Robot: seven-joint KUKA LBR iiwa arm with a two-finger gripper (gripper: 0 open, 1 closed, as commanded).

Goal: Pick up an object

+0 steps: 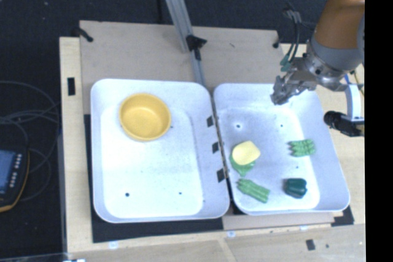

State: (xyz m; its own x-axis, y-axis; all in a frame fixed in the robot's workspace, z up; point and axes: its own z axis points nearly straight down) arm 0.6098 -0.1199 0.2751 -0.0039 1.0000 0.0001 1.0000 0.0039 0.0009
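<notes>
My gripper (284,94) hovers upper right over the right bin (319,108) — grip state n/a, can't tell; objs lie lower down.

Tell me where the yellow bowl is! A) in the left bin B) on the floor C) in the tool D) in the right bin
A: the yellow bowl sits alone in the left bin, away from the tool over the right bin.

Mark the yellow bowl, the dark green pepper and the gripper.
yellow bowl (145,116), camera view, centre of its inside.
dark green pepper (295,188), camera view, middle of its body.
gripper (280,96), camera view, at its fingertips.
</notes>
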